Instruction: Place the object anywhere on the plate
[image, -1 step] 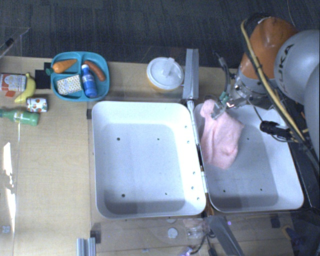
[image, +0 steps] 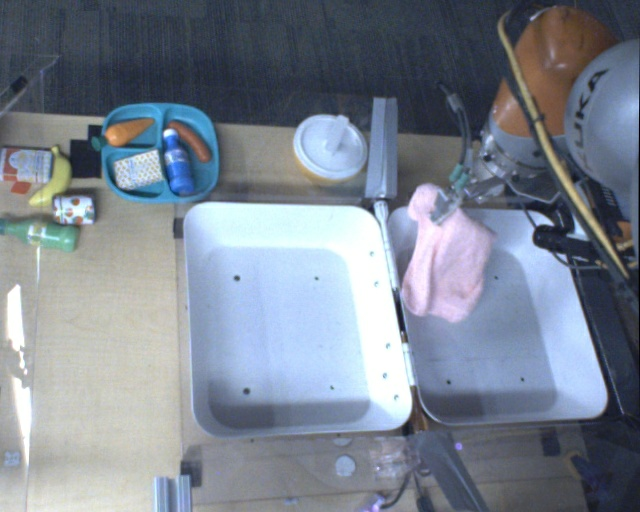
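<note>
A pink cloth (image: 447, 262) hangs over the back left part of the right bin (image: 560, 400), near the divider between the bins. Its top corner is pinched between the fingers of my gripper (image: 446, 201), which is shut on it, and the rest drapes downward. The arm comes in from the upper right. A blue divided plate (image: 203, 133) sits on the bench beyond the left bin's far left corner. It carries toy food: a carrot (image: 130, 131), a blue bottle (image: 177, 161) and a sausage.
The left bin (image: 290, 310) lies between the cloth and the plate. A white lidded cup (image: 330, 147) stands behind the bins. A toy banana (image: 55, 176), a can (image: 73, 209) and a green bottle (image: 42, 234) lie on the bench at the far left.
</note>
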